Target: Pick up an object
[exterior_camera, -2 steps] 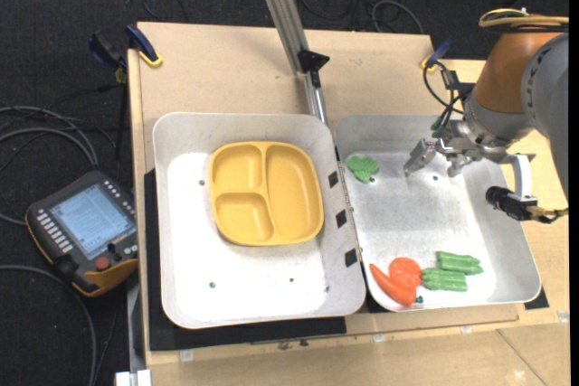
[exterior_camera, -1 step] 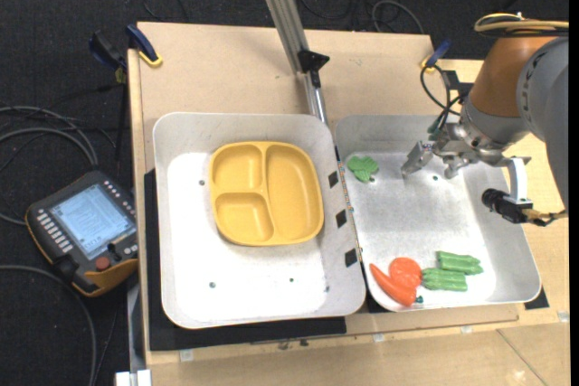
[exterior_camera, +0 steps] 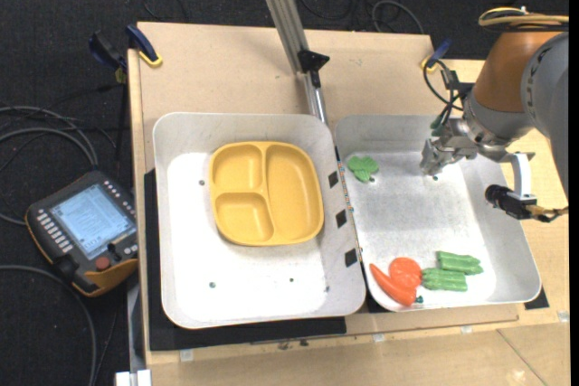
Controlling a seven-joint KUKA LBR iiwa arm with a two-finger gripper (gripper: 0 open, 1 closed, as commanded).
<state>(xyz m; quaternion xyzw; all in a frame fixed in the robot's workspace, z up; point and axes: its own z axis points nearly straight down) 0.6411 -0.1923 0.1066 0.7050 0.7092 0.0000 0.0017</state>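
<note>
In the right bin (exterior_camera: 507, 230) lie a small green leafy piece (exterior_camera: 363, 167) near its left wall, a red and orange vegetable toy (exterior_camera: 400, 279) at the front, and green pea pods (exterior_camera: 451, 272) just right of it. My gripper (exterior_camera: 435, 162) hangs over the bin's back part, right of the leafy piece and well behind the front toys. Nothing shows between its tips.
The left bin (exterior_camera: 181, 221) holds a yellow three-compartment plate (exterior_camera: 267, 193). A metal pole (exterior_camera: 282, 0) slants down to the divider between the bins. A teach pendant (exterior_camera: 84, 230) lies on the floor to the left. Cables trail beside the arm at right.
</note>
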